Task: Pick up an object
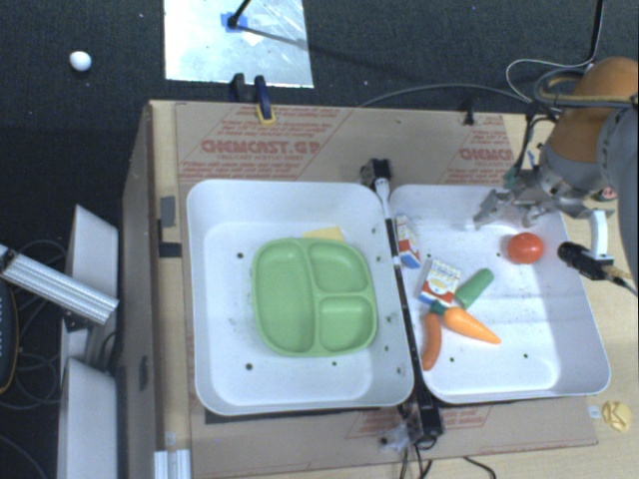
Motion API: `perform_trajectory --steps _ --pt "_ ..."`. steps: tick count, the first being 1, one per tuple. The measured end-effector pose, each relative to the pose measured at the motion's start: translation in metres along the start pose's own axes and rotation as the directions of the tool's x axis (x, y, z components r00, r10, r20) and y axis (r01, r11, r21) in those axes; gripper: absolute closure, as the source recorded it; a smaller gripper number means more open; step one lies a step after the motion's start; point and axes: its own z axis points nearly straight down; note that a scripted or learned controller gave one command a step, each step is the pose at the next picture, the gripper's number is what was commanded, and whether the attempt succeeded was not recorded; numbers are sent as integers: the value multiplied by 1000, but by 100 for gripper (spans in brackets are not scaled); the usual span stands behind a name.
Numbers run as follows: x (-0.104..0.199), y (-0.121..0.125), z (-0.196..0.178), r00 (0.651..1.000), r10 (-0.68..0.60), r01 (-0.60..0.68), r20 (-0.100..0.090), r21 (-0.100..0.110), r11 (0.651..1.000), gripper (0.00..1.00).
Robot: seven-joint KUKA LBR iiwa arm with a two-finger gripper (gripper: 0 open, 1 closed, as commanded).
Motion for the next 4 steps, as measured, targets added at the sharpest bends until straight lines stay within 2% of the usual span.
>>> perform_trajectory --steps 2,3,4 --pt "27 -2 12 1000 3 -3 -1 4 1000 0" --pt "1 -1 12 1000 4 -4 -5 6 1000 0" --pt "0 0 0 1000 2 -2 -1 -1 1000 100"
